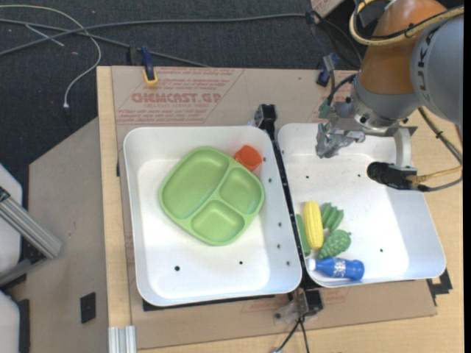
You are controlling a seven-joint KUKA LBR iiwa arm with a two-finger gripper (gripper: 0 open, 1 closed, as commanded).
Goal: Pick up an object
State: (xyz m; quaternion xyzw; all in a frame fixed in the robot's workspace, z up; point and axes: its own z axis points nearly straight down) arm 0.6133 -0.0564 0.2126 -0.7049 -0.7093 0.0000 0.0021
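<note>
My gripper (pixel 329 148) hangs over the far left part of the right bin (pixel 397 219), its tips pointing down with nothing seen between them. A yellow corn cob (pixel 313 223) lies at the bin's near left, with a green leafy toy (pixel 332 217) beside it and a green bumpy toy (pixel 335 243) just below. A blue bottle-like toy (pixel 341 269) rests at the near edge. These lie well below the gripper in the view. In the left bin (pixel 147 219) sits a green divided plate (pixel 213 195) with an orange object (pixel 249 157) at its far right corner.
A black divider with clamps (pixel 266 116) runs between the bins. A black cable connector (pixel 388 173) and yellow cable hang from the arm over the right bin. Cardboard (pixel 176 94) lies under both bins.
</note>
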